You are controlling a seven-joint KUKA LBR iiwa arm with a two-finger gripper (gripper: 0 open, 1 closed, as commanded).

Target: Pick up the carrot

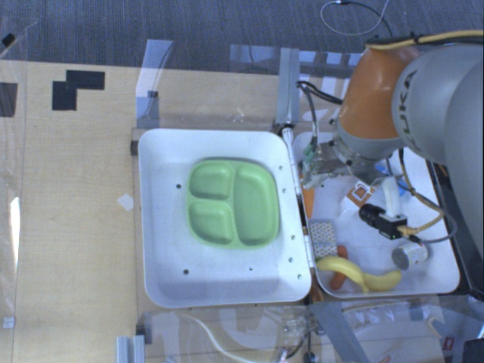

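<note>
A slim orange carrot (306, 201) lies along the left wall of the right bin (446, 278), partly hidden under the gripper. My gripper (312, 166) hangs at the far left corner of that bin, right over the carrot's far end. The arm's orange band and grey body cover the far part of the bin. No object shows between the gripper's tips.
The right bin also holds a yellow banana (361, 275) over a red-orange piece (338, 277), a grey patterned sponge (324, 238), an orange-white box (358, 195), a white bottle (392, 195) and a grey can (409, 257). In the left bin (162, 271) sits a green divided plate (232, 203).
</note>
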